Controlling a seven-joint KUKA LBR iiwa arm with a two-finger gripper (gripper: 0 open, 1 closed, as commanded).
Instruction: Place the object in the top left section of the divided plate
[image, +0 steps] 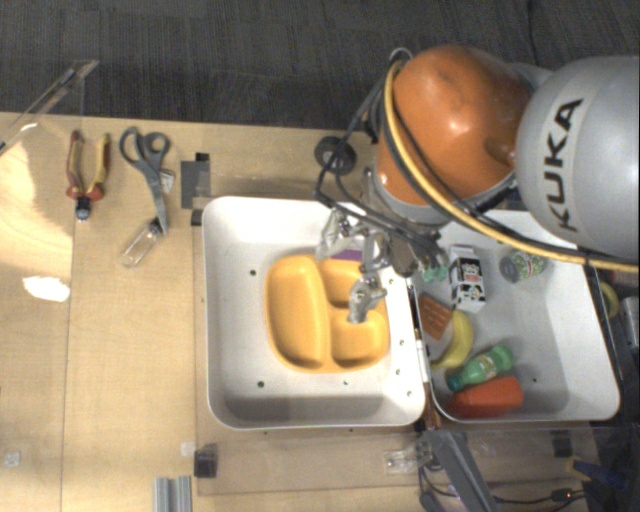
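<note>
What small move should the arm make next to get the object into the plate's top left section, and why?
Probably a short shift toward the view's left. The end effector hangs over the right-hand compartments of the yellow divided plate, with a small purple object beside it at the plate's far edge. Whether that object is gripped is unclear.

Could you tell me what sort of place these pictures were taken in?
Most likely a robotics lab bench rather than a kitchen. A KUKA arm reaches over two white bins, one holding a yellow divided plate, the other toy food, and scissors and pliers lie on the wooden benchtop.
</note>
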